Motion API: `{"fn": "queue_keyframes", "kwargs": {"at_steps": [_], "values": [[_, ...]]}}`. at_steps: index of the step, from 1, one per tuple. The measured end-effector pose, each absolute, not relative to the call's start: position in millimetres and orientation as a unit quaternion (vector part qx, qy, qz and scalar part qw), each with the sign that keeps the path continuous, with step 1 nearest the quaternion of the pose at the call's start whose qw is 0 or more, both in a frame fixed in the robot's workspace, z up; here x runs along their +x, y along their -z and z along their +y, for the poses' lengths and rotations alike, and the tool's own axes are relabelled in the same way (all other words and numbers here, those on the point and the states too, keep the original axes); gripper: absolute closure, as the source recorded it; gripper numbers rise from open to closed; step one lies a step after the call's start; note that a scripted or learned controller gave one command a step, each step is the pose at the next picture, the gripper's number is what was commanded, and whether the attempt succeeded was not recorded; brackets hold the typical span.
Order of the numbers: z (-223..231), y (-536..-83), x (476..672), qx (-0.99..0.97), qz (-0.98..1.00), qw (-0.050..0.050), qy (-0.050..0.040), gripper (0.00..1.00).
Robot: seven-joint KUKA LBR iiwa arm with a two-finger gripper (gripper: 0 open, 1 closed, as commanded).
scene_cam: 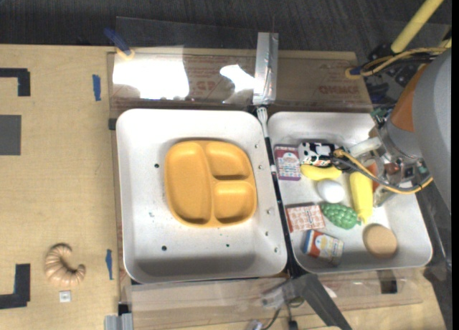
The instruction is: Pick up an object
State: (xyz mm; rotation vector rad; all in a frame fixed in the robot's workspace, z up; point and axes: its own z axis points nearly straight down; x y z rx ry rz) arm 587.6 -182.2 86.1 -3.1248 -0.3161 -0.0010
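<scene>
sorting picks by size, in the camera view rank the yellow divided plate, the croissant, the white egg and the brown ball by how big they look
1. yellow divided plate, by far the largest
2. croissant
3. brown ball
4. white egg
The croissant and brown ball look fairly close, so that pair is less sure.

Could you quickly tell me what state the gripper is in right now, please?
Gripper: over the right bin, near the yellow banana-shaped toy; open or closed cannot be told, and nothing is visibly held.
</scene>
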Motion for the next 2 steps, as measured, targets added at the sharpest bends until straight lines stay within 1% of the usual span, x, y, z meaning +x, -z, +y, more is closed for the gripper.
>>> {"fn": "queue_keyframes", "kwargs": {"at_steps": [1,2], "values": [[-158.9,-189.0,585.4,-0.991,-0.132,0.000,0.0052,0.00],[-86.4,-203.9,578.6,-0.994,-0.105,0.003,0.0000,0.00]]}}
